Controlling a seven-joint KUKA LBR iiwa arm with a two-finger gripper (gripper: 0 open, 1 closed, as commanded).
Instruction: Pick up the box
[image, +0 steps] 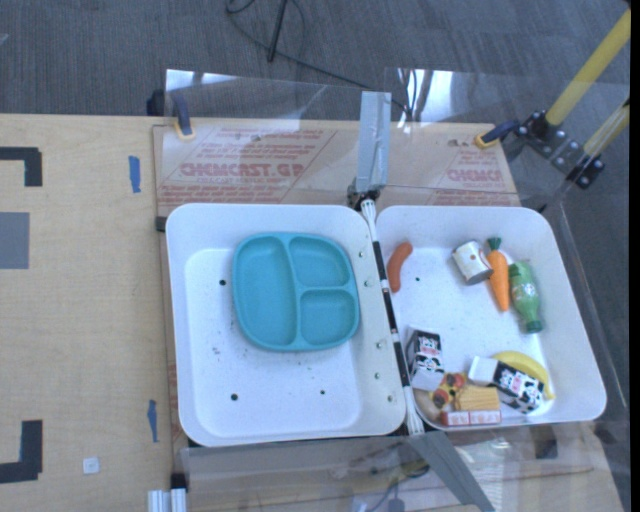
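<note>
Two small black-and-white cow-print boxes lie in the right bin (565, 300). One box (426, 357) rests near the bin's left wall, towards the front. The other box (517, 385) lies at the front right, touching a yellow banana (528, 366). Between them, at the front edge, sits a yellow block-shaped item (476, 400) beside a small red and yellow piece (446, 392).
Further back in the right bin lie an orange sausage (398, 266), a small pale can (468, 260), a carrot (497, 280) and a green bottle (525, 297). The left bin (200, 380) holds a teal divided plate (296, 291). A clear panel stands behind both bins.
</note>
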